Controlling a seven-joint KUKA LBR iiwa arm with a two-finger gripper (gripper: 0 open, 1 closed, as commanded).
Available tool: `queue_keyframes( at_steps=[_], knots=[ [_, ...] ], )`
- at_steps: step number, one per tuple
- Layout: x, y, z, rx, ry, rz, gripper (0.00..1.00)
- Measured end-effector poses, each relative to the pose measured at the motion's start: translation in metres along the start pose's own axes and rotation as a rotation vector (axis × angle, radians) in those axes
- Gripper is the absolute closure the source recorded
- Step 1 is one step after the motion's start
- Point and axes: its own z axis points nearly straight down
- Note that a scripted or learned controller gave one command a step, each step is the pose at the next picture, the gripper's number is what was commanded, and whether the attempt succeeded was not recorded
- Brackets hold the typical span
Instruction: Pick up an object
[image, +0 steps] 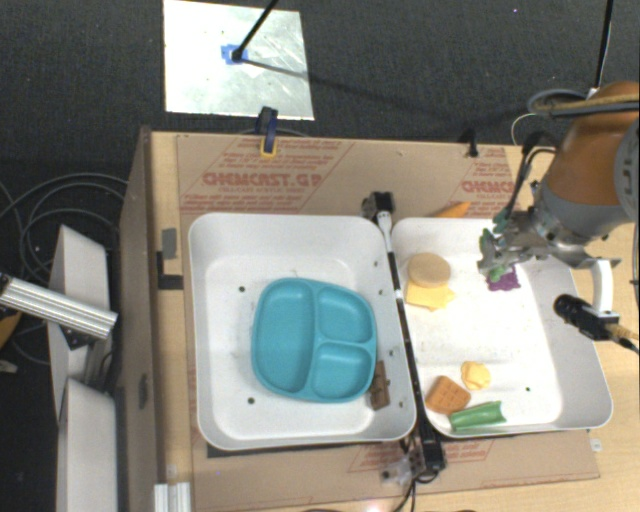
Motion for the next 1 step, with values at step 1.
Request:
queue_keyframes(
  at_steps=[1],
  knots=[
    [0.0706,-0.0199,-0.0174,0.004,0.001,-0.001,1.0]
  ],
)
